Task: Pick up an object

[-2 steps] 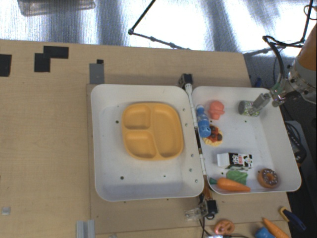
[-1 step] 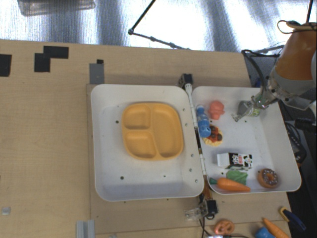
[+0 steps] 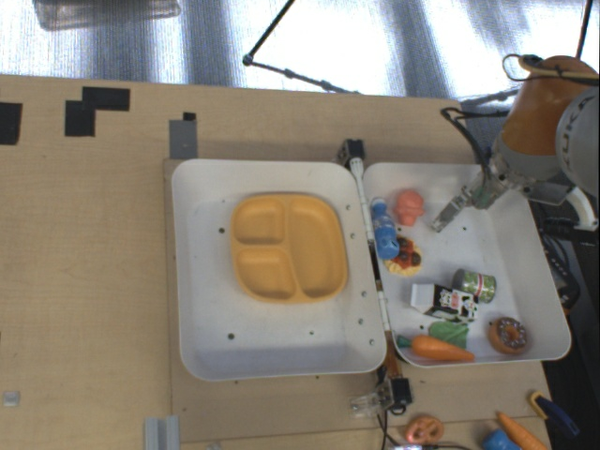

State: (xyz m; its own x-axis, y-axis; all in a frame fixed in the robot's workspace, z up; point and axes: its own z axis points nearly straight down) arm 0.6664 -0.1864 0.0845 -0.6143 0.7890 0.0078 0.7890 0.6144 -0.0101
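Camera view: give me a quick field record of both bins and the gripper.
left bin: yellow divided plate
right bin: pink toy, blue bottle, small can, carton, carrot, doughnut
gripper: above right bin's back part, beside pink toy, holding nothing visible

The 2 white bins [image 3: 281, 359] look like smooth moulded plastic with a dull sheen, set on a bench [image 3: 84, 279] of pale, matt wood or board. In the left bin lies a yellow divided plate [image 3: 286, 247], smooth, faintly glossy plastic. Right of that plate, the small can [image 3: 474, 284] has a shiny metallic look, the carrot [image 3: 439, 348] and donut [image 3: 509, 335] seem glossy plastic, and the pink lump [image 3: 409, 205] looks matt, perhaps rubber. Beyond the plate, the floor [image 3: 375, 36] appears ribbed and reflective.
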